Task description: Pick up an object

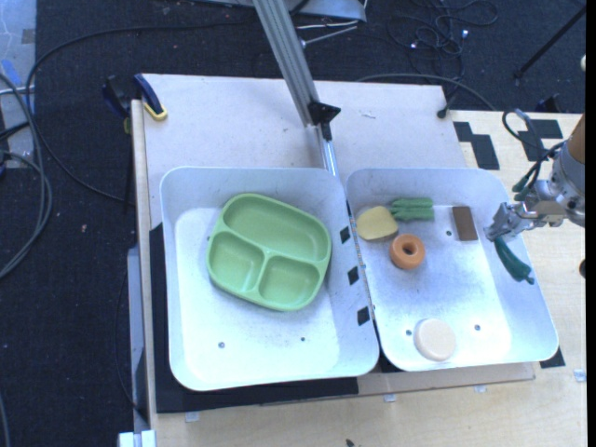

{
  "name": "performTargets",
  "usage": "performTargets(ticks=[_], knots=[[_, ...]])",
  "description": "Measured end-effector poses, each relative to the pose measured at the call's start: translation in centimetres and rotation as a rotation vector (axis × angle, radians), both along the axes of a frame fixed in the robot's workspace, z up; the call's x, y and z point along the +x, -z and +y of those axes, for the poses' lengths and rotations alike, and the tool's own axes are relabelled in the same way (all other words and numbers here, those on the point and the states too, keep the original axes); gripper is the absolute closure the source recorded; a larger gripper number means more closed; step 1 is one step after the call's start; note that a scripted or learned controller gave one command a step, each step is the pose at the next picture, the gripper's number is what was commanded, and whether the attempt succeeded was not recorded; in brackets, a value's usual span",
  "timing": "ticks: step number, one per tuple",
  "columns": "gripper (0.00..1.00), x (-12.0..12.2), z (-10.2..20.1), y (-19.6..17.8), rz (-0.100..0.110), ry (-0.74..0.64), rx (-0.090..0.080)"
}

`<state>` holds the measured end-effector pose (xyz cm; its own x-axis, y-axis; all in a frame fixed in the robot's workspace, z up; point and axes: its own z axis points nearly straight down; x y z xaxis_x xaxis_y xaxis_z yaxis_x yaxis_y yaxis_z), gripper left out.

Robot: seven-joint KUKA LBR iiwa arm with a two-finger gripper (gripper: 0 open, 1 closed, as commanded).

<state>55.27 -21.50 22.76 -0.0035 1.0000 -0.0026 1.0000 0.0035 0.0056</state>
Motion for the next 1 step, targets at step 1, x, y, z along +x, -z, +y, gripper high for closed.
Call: performTargets(ticks=[1], knots=[[1.00,0.14,-0.03,-4.55,-0.001,0.000,0.000]])
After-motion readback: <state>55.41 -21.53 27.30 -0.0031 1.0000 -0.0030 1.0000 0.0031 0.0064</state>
